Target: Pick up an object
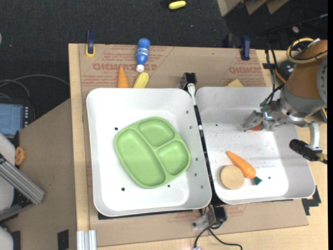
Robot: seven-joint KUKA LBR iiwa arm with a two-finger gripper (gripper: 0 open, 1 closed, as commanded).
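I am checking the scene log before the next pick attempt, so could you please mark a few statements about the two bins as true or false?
1. The green divided plate lies in the left bin. True.
2. The toy carrot rests on the green plate. False: it lies in the right bin, beside the tan disc.
3. The gripper is over the right bin. True.
4. A blue and white bottle stands inside the left bin. False: it lies on the board behind the bins.

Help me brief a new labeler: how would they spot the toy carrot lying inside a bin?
Look at the right-hand white bin, the one the arm reaches into. Near its front edge lies the carrot, orange with a small green tip. It touches a flat tan disc, which is round and pale rather than long and orange.
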